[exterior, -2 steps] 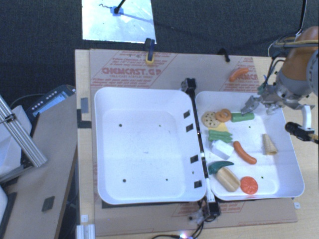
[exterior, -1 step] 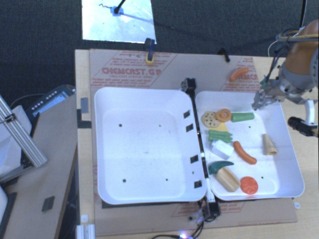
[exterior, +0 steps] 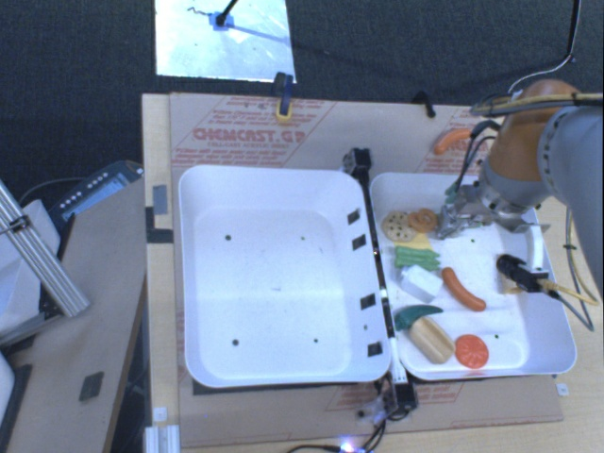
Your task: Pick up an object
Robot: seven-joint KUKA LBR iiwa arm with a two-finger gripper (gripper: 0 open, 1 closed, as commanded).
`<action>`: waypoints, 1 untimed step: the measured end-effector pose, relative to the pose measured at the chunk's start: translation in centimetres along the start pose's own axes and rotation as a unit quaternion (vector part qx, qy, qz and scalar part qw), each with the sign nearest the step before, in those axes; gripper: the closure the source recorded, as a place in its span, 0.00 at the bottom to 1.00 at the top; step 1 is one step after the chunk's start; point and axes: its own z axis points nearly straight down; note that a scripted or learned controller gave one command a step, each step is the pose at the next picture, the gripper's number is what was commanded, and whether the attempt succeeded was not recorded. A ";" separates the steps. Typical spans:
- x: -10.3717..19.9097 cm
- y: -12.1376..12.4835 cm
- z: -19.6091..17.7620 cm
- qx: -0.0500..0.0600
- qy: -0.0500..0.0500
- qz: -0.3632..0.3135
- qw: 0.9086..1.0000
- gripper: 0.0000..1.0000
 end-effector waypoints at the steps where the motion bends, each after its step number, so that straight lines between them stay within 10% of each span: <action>1: -0.4 0.1 -0.4 -0.003 -0.002 0.002 1.000 0.00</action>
